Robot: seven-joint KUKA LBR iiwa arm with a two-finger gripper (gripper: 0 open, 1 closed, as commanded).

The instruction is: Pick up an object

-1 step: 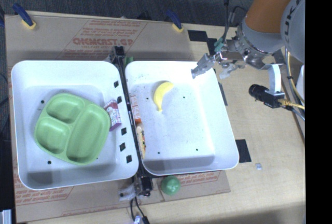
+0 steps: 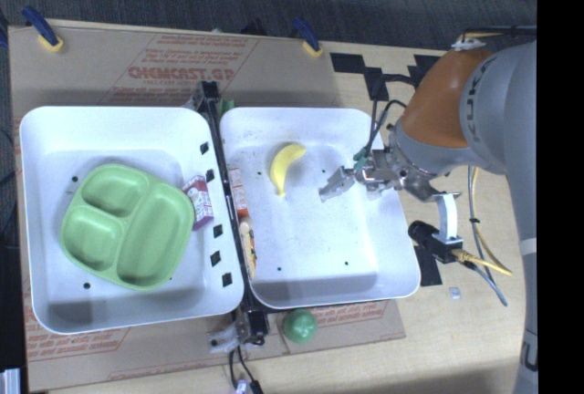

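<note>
Two smooth white plastic bins [image 2: 301, 287] sit on printed brown cardboard [image 2: 182, 64], holding a matt green plastic tray [image 2: 128, 223] and a glossy yellow banana [image 2: 285, 166], beside a metallic gripper [image 2: 336, 185].

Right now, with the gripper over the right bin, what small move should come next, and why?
Probably a short slide toward the left of the view, then down. The gripper sits in the right bin with nothing between its fingers, and the banana lies just beyond its tip on bare bin floor, the nearest object to pick.
</note>
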